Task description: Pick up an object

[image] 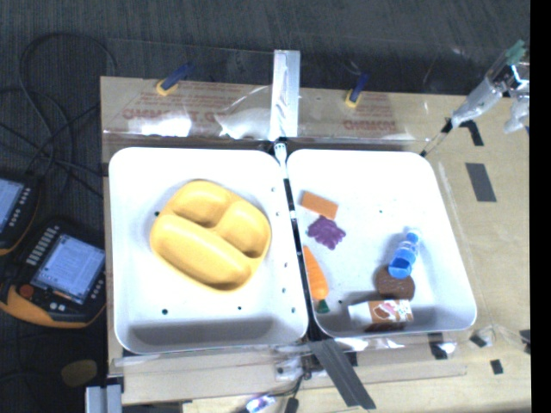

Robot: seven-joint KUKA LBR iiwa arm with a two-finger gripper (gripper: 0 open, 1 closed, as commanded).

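Observation:
The left bin (129, 317) holds one large yellow lumpy object (209, 233), like a bread loaf, lying a little left of its middle. In the right bin (430, 179) lie several small things. A flat orange block (318, 204) and a purple bunch of grapes (326, 231) lie near the bin's left side. A carrot (315, 277) rests along the left wall. A blue bottle (403, 255) leans on a brown disc (394, 284). A small packet with a brown and red label (383, 313) lies at the front wall.
A raised divider (293, 248) separates the two bins. Behind them lie clear plastic sheet and two yellow-blue clips (175, 77). A thin rod fixture (482, 97) stands at the bench's back right. Handheld pendants and cables (60, 269) lie left of the bench.

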